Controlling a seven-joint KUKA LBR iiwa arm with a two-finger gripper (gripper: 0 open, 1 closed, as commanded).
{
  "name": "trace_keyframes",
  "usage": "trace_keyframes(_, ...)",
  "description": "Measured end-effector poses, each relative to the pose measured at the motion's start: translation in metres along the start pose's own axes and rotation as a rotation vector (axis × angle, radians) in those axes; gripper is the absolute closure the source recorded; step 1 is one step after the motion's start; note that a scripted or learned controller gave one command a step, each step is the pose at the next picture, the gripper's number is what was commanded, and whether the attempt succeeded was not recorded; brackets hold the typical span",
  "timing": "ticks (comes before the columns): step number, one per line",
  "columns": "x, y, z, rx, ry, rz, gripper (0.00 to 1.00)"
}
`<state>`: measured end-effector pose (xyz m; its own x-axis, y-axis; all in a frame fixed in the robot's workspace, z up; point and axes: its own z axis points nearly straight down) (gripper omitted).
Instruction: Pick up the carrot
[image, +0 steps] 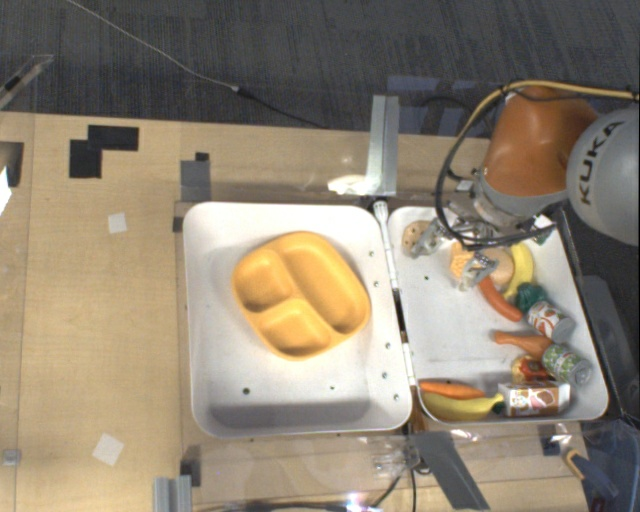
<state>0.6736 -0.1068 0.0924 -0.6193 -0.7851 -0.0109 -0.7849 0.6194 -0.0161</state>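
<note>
A slim orange carrot (450, 388) lies along the right bin's front wall, right behind a banana (466, 405). My gripper (454, 254) hangs over the far left part of the right bin (440, 330), well away from that carrot. Its two fingers (429, 240) stand apart, open, with a small yellow-orange piece (461, 264) on the bin floor below the gap. A longer red-orange vegetable (497, 298) lies just right of the gripper, slanting toward the bin's middle. The arm's orange band (528, 140) covers the bin's far right corner.
The right bin also holds a cookie (412, 236), a second banana (521, 270), small cans (550, 322), a stubby orange piece (521, 341) and a lying can (536, 398) along its right and front sides. The left bin (215, 380) holds a yellow divided plate (298, 293).
</note>
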Motion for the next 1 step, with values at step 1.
trace_keyframes(1, 0.0179, -0.009, 0.0022, -0.021, 0.014, 0.438, 0.0)
